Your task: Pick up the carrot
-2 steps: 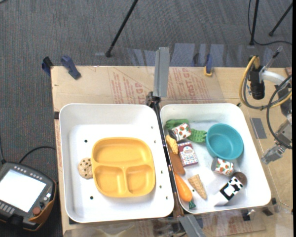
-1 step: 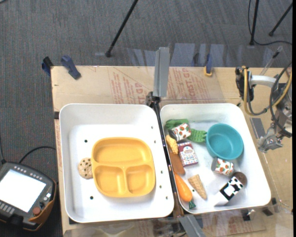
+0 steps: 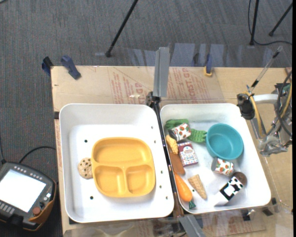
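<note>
Right bin point(image 3: 259, 181), near edge: we list the orange tapered plastic carrot point(image 3: 184, 187), lying against the left wall beside the tan waffle cone point(image 3: 198, 186). We judge a descent here risks striking the wall or catching the cone instead.

Mid bin: a brown stick-shaped piece point(image 3: 177, 165) touches the carrot's far end and may drag along; its identity we cannot make out.

Far right: the gripper point(image 3: 271, 144) sits among cables past the bin; whether it is wide or narrow we cannot tell.
</note>
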Tool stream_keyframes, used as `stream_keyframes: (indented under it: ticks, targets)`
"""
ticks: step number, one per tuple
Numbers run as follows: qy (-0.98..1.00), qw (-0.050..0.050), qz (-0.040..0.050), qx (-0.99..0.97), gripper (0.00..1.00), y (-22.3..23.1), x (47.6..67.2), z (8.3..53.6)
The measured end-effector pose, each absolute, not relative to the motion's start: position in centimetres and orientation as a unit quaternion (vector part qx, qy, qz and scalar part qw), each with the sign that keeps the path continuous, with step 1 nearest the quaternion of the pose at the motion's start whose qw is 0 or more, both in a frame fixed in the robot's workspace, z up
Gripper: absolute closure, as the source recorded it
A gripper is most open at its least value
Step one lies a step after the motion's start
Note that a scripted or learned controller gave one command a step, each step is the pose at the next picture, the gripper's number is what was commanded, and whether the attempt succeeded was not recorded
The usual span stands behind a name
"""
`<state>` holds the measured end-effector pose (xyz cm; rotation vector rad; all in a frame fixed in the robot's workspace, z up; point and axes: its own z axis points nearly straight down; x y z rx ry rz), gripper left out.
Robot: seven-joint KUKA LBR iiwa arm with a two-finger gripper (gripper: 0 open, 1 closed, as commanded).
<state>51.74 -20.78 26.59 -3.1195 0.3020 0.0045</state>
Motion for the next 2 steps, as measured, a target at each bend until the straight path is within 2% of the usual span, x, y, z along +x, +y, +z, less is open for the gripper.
stream_keyframes:
  ticks: [1,2]
  targets:
    - [0.098,0.004,0.0026,-0.995,1.0,-20.8,49.0,23.6]
    - [0.097,0.003,-0.0013,-0.995,1.0,-20.9,48.4,30.4]
